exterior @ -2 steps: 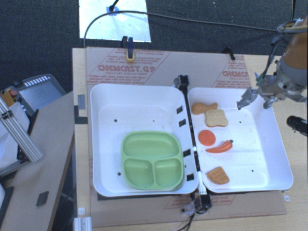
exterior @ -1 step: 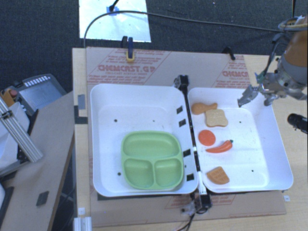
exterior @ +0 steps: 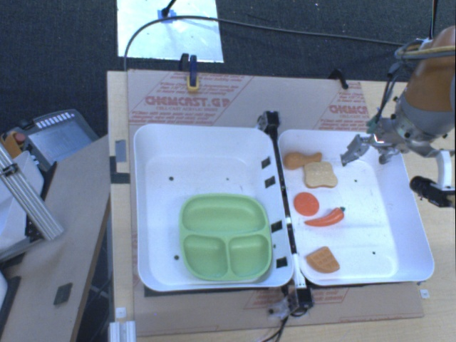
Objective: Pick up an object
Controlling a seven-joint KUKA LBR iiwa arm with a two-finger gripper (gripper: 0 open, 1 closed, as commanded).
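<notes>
Though the arm (exterior: 427,84) is cut off, its fingers (exterior: 354,150) hang apart, holding nothing.

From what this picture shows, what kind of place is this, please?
Probably a robotics lab bench for pick-up trials, not a kitchen. Two white bins sit on a taped board; the right one holds toy food such as a red pepper, the left a green divided plate. A robot arm reaches in.

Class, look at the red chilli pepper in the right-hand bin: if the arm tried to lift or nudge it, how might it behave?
The chilli pepper looks like glossy moulded plastic, so probably stiff, light and somewhat slippery. Its long, rounded, tapering body might roll or swivel if pushed. It lies just below the round red slice, so a nudge could bump that.
</notes>
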